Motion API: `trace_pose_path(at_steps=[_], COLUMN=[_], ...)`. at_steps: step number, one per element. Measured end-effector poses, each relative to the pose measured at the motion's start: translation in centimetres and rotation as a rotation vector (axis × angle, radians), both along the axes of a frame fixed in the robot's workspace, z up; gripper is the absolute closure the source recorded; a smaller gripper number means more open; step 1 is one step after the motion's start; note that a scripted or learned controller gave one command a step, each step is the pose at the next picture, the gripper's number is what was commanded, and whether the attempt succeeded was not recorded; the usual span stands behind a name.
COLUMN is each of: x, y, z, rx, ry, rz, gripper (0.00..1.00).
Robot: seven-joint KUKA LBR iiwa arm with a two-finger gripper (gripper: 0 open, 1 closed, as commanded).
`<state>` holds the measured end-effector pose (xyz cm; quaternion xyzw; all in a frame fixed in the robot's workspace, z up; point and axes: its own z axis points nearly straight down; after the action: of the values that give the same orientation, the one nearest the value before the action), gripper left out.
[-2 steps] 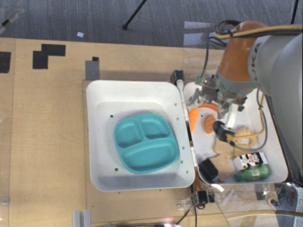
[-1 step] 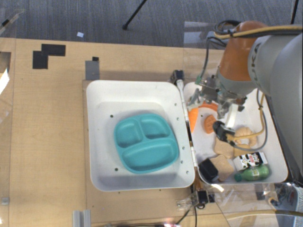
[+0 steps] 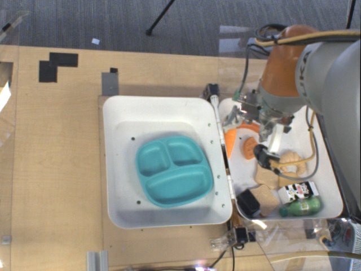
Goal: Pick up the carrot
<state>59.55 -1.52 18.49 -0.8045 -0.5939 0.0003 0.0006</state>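
Labels: black-and-white packet (image 3: 297, 191) carries print, too small to read. No other writing legible.

Left bin (image 3: 115, 151): one teal plate (image 3: 174, 170) with three compartments, lying flat.

Right bin (image 3: 239, 173): carrot (image 3: 230, 141) at the left wall, near the far end. A round orange piece (image 3: 250, 147) sits just beside it. Tan pieces (image 3: 266, 177) mid-bin. Black block (image 3: 248, 202) and green bottle (image 3: 302, 208) along the near edge, packet just behind the bottle.

Gripper (image 3: 246, 117) hangs over the carrot's upper end; grip state cannot be told.
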Motion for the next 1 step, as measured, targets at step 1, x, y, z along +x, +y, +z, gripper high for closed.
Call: trace_pose_path(at_steps=[1], x=[0.00], y=[0.00], z=[0.00], rx=[0.000], ry=[0.000], rz=[0.000], gripper=[0.00])
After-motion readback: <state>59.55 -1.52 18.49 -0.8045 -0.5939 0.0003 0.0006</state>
